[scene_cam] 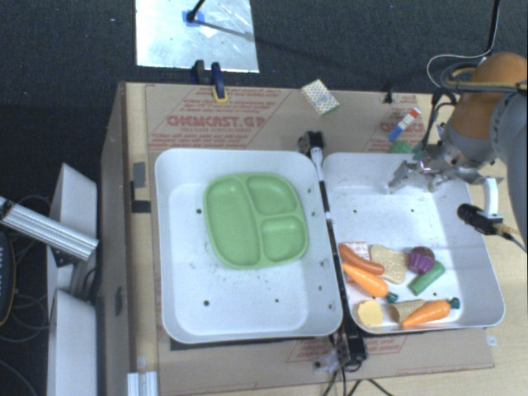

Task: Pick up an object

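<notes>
The claw (410,174) hangs over the far edge of the right bin (375,190), near its far right corner, with nothing visibly in it; from this slant I cannot tell how it is set. To my eye this is the approach step, nothing picked yet. The things worth picking sit well apart from it, heaped in the bin's near end: two orange carrots (361,271) by the near left side, a pale cracker-like slab (389,261), a purple, lumpy piece (421,259), a green cylinder (426,280), another carrot with a green tip (429,310), and a yellow round piece (371,312) at the near left corner. They look like smooth moulded plastic toy food, small, rounded and likely slippery. The next move calls for travelling to the near end, lining up over one piece that stands free of its neighbours, then descending. In the left bin (186,229) lies a green divided plate (254,219), glossy and shallow.
</notes>
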Motion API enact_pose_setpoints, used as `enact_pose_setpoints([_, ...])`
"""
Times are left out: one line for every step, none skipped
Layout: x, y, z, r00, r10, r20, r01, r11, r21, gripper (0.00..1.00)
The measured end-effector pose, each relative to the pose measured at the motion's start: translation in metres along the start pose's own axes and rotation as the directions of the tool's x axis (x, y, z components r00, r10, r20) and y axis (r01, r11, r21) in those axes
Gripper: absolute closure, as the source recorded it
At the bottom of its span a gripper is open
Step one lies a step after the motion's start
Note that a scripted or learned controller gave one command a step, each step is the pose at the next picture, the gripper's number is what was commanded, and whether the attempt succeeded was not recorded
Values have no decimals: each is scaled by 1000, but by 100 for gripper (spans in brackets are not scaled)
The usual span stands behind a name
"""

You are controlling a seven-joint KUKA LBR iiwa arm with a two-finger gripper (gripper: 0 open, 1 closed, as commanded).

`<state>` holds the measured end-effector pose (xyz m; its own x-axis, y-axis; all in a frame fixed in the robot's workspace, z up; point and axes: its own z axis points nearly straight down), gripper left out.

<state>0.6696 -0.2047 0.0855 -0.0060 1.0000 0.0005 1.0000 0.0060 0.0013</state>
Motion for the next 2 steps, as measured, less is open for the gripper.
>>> enact_pose_setpoints([3, 0, 0, 1000, 2, 2, -2, 1000, -2, 0])
enact_pose_setpoints([0, 0, 0, 1000, 3, -1, -3, 1000, -1, 0])
